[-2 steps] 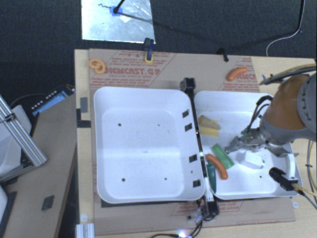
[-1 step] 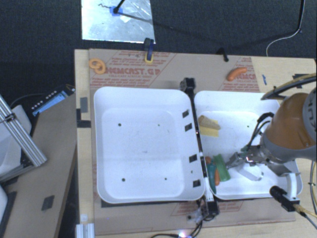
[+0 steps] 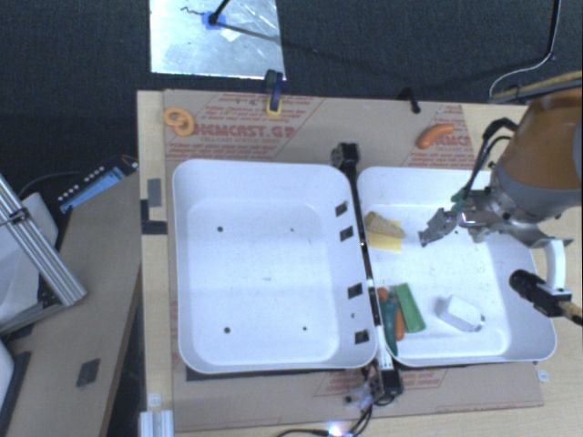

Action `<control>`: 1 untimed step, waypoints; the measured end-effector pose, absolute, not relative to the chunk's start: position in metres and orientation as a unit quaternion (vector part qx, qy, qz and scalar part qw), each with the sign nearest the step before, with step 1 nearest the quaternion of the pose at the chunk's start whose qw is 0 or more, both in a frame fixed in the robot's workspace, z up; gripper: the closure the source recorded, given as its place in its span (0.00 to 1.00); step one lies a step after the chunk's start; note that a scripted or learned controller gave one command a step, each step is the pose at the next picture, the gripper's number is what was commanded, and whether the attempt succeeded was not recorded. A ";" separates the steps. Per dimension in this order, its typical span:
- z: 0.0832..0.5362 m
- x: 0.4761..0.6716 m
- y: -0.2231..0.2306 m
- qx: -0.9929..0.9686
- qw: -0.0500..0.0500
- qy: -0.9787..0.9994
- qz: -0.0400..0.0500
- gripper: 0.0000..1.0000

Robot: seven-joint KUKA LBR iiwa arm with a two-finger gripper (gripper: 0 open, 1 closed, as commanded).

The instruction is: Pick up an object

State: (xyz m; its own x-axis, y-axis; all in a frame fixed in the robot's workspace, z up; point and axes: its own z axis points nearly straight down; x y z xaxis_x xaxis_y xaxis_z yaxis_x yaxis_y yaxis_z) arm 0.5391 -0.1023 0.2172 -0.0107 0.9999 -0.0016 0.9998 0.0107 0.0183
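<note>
In the right bin (image 3: 524, 340), nearest, a white block (image 3: 462, 313) lies to the right of a green piece (image 3: 409, 307) and an orange carrot-like piece (image 3: 393, 316). Farther back a yellow wedge (image 3: 384, 231) rests by the left wall. The hand (image 3: 432, 230) hovers just right of it, apart; whether it is open or closed I cannot tell. Beyond, on the bench (image 3: 301, 121), lies an orange sausage (image 3: 434, 136).

My workstation, a robotics laboratory. The setting is shown by the grey arm (image 3: 547, 167) with its orange band, two shallow white bins (image 3: 264, 262) fixed side by side on a printed board (image 3: 246, 121) over the bench (image 3: 150, 116), dark carpet floor (image 3: 73, 62), loose cables (image 3: 547, 53), an aluminium frame rail (image 3: 36, 253), and a reflective sheet (image 3: 216, 24) lying on the floor.
</note>
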 end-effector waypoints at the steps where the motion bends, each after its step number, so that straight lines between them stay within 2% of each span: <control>1: 0.220 0.535 -0.105 0.705 0.002 0.710 0.002 1.00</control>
State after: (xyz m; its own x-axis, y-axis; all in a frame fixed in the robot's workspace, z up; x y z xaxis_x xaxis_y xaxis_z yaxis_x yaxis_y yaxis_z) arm 0.5355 -0.1049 0.2202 -0.0068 1.0000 -0.0005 1.0000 0.0068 0.0056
